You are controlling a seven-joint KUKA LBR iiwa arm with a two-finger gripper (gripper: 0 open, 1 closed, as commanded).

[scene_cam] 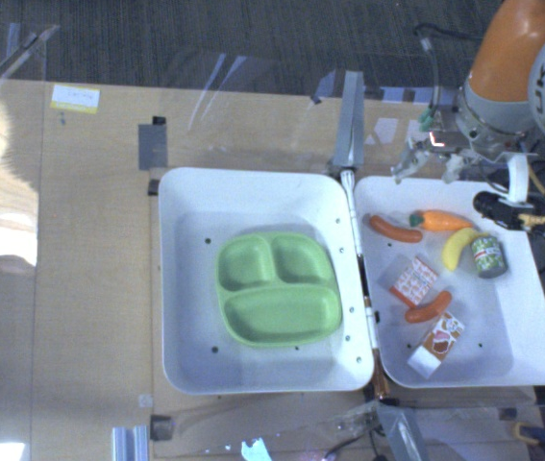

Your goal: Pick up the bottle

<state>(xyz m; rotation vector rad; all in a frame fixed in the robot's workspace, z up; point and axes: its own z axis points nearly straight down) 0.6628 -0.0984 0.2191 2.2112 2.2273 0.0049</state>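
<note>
Found the grey arm (532,56) entering from the upper right of the view, orange band uppermost, wrist angled down and to the left toward the back of the right bin (527,353). Located the gripper (430,166) over the back rim of that bin, near its back left corner, raised clear of the contents. Noted two pale fingers (405,166) standing apart, with nothing between them: claw wide and holding nothing.

Located the bottle (488,255), dark with a green label, lying on the floor of the right bin toward its right wall. Recorded it well apart from the gripper, nearer the front and further right. Noted a yellow banana (457,248) just beside the bottle on its left, possibly touching; cannot tell for certain.

Recorded further contents of the right bin: an orange carrot (442,221) near the back, a reddish sausage (394,228) left of it, a red and white packet (414,280) near the middle, a second sausage (428,306) just in front of that, and a small carton (437,342) nearest the front.

Found a green divided plate (278,289) lying flat in the middle of the left bin (185,257).
</note>
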